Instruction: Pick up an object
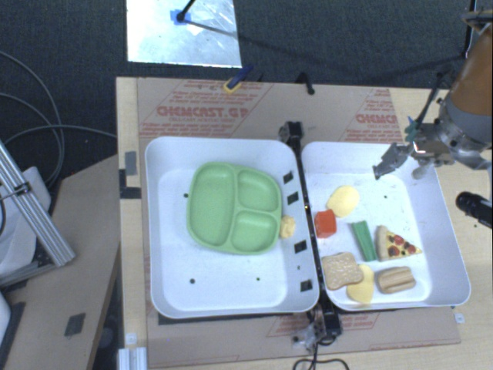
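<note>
The right bin (431,206) holds several toy foods. They are a yellow round piece (343,200), a red block (326,223), a green stick (362,238), a pizza slice (397,244), a slice of toast (341,269), a yellow chip (360,287) and a brown bun (394,279). My gripper (403,168) hangs over the bin's upper right part, above and to the right of the yellow round piece. It is open with nothing between its fingers.
The left bin (177,276) holds a green divided plate (235,207), and a small yellow piece (286,227) lies at its right edge. A black divider (302,206) separates the bins. A shiny sheet (185,21) lies behind the bench.
</note>
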{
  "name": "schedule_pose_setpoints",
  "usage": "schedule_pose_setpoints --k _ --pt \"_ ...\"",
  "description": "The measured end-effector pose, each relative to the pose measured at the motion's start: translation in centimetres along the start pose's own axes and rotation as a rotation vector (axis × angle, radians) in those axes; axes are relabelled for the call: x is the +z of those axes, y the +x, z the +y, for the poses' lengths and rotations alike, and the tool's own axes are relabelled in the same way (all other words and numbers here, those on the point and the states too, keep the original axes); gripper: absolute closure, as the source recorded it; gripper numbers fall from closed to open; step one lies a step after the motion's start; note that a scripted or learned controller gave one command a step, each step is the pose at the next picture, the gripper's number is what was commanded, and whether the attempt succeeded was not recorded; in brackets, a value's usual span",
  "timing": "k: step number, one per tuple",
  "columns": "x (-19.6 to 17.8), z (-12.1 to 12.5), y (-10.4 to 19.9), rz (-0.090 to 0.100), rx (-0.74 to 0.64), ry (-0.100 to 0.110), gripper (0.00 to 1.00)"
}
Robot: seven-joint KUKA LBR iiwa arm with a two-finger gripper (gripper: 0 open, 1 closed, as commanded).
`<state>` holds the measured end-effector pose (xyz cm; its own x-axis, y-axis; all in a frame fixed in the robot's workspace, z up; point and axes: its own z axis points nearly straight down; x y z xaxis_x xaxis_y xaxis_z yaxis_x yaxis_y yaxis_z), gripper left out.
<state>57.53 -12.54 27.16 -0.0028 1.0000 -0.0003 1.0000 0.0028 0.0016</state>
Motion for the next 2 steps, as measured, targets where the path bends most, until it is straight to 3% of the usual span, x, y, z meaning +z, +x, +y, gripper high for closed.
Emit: schedule_pose_setpoints --k 1,2 --pt "14.3 5.0 3.8 0.002 -0.006 0.003 0.0" --pt "17.6 0.0 1.7 0.001 0.004 0.005 0.0"
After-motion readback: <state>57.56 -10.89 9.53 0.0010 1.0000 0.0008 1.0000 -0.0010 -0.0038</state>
